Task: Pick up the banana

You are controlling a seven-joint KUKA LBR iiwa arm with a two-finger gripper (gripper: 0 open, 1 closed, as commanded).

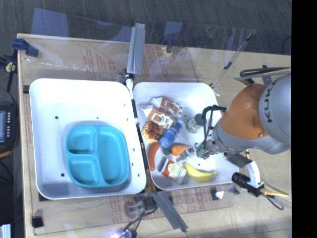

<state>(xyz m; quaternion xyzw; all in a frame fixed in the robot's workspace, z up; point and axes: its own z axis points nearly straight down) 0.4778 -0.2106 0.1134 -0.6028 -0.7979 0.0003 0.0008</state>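
A wooden bench sits on a dark grey floor, and clear plastic sheets lie taped over its top. Two white bins rest on the bench, side by side. The left bin holds a blue tray with three parts; the tray looks smooth and has round corners. A grey metal bar stands behind the place where the two bins meet. The right bin is full of small things. The banana lies near the front edge of the right bin. It is yellow, curved and smooth. Just left of the banana sits a small juice box. Behind the banana are an orange carrot and a blue bottle. Left of the banana, past the juice box, a red pepper lies along the bin wall. Far behind the banana are flat snack packs with pictures on them, and a small green-topped jar. The arm comes in from the right of the banana. It is fat and round, grey with a shiny orange band. It bends down into the right bin. The gripper hangs just behind the banana, close to the carrot. It is dark and small here, so I cannot tell how it is set. Nothing shows it touching the banana.
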